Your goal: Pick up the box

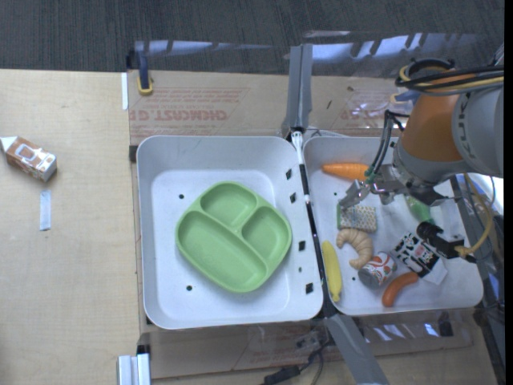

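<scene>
Currently: gripper (358,196) low in right bin (473,295), claw state unclear; box (416,254) unlifted nearby to right. Pick pending.

I see a green divided plate (233,237) lying flat in the left bin (152,239). Right bin (461,295): carrot (345,169) at the back, croissant (357,243), banana (330,269) along the left wall, can (377,269), red sausage (398,288). A small carton (30,159) sits on the bench (64,295), far left.
</scene>
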Action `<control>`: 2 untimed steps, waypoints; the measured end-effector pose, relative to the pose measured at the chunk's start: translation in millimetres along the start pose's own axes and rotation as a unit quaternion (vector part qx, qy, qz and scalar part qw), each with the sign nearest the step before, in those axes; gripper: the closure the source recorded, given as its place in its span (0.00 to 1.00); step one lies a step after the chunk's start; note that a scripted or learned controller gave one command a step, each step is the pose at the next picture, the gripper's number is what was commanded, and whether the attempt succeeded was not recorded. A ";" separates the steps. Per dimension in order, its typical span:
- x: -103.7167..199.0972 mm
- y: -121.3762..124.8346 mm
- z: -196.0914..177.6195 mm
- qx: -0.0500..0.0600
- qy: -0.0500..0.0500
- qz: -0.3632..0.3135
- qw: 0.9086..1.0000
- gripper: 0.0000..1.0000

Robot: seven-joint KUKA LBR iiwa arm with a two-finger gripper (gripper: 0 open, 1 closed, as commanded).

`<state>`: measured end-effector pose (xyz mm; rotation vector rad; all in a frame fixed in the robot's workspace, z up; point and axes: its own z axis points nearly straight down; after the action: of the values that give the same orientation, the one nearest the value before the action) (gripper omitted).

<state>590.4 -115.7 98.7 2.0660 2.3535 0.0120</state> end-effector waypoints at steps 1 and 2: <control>0.1 1.3 -10.9 -0.002 0.001 0.001 1.000 1.00; 0.3 0.8 -9.9 -0.001 0.001 0.001 1.000 0.00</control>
<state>591.1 -115.3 108.6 2.0683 2.3520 0.0161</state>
